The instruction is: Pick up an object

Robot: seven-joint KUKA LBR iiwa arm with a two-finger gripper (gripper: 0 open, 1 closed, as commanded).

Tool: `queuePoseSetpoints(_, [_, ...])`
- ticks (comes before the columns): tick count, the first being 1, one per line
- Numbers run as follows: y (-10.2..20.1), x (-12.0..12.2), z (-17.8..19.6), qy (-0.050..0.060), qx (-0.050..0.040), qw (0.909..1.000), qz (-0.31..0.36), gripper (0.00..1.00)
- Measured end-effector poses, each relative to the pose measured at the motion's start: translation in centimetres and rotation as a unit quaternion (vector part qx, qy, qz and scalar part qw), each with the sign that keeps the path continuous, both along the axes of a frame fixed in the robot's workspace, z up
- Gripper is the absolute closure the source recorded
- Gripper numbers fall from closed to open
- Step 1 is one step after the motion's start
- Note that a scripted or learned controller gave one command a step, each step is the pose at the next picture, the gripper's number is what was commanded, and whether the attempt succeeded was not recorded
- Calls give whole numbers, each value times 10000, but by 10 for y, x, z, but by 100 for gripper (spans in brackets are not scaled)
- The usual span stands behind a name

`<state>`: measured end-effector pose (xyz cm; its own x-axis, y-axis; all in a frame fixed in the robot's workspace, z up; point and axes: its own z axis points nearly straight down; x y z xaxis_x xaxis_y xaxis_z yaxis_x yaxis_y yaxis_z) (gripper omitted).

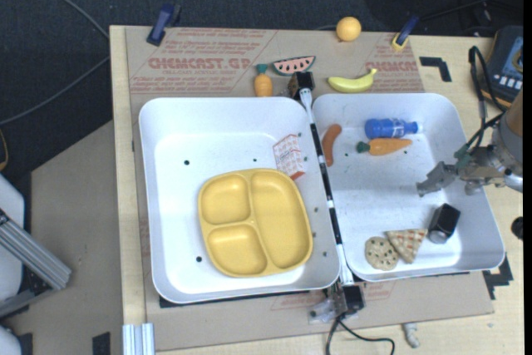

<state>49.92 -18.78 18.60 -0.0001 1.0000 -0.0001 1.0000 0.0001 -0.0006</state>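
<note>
Two shallow white bins sit side by side on a bench covered with printed brown board. The left white bin (166,179) holds a yellow plastic plate with three compartments (253,222), set toward its near side, and a small red-and-white printed packet (288,154) lies just beyond the plate's far right corner, close to the bin's right wall.

The right white bin (357,212) carries most of the small things. Along its far side lie a blue plastic bottle (389,128) on its side and, just nearer, an orange toy carrot with a green stub (386,147). A reddish toy sausage (330,142) lies lengthwise near the left wall. At the near edge a round speckled toy cookie (381,253) touches a toy pizza wedge (406,243). A small black block (443,222) rests tilted toward the near right, just right of the wedge.

The grey two-finger gripper (434,183) reaches in from the right, over the right part of this bin, just beyond the black block — its fingertips look spread, with nothing between them.

On the board beyond the bins lie a toy watermelon slice (294,64), a small orange toy fruit (263,84), a yellow toy banana (352,81) and an orange ball (349,29).
</note>
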Motion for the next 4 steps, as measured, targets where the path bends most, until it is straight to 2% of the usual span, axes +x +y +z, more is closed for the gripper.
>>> queuePoseSetpoints(1, [67,54,-40,-7,1,10000,8,0])
queuePoseSetpoints(2, [73,123,-97,5,3,10000,4,0])
queuePoseSetpoints(3, [59,164,-104,88,17,10000,-10,0])
queuePoseSetpoints(4, [62,164,-104,85,6,10000,-14,0])
